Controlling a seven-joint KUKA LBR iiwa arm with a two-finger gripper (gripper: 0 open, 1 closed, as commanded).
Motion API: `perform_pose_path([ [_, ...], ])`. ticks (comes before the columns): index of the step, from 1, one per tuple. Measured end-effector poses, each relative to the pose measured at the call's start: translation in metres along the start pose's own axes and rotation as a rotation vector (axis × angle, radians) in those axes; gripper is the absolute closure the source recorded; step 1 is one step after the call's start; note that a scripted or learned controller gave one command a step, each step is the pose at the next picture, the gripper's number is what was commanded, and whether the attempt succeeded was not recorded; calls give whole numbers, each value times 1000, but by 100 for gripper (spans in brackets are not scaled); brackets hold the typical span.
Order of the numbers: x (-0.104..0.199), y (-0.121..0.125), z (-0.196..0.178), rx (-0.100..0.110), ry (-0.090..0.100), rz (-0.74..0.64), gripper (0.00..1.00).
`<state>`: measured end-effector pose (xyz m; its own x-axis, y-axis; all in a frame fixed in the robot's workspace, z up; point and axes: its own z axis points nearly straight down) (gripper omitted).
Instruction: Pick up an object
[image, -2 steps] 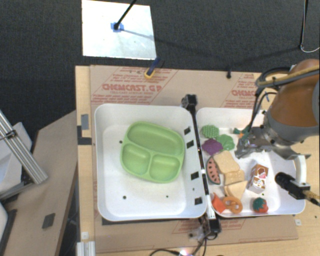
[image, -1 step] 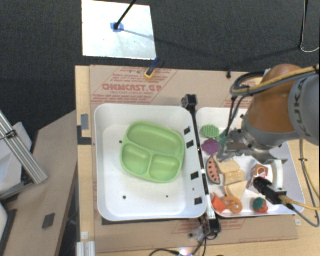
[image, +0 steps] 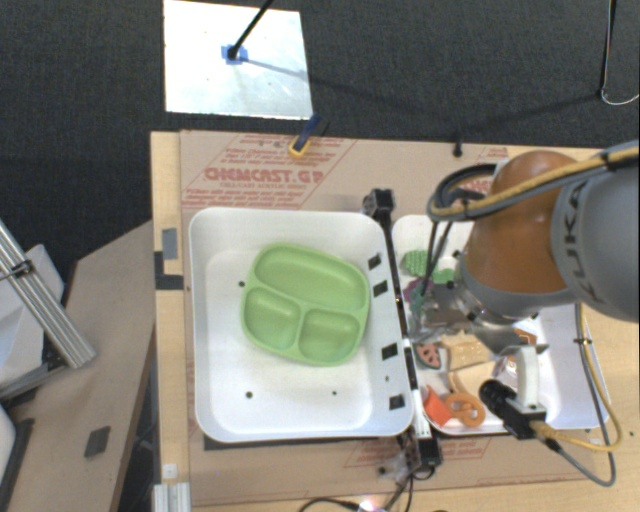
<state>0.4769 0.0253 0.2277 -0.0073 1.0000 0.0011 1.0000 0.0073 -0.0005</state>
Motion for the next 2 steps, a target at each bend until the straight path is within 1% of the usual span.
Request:
perform_pose_path([
  [1,-4,11,-6,-2,-1,2,100],
  [2,8,13,-2,-2,-1,0,100],
])
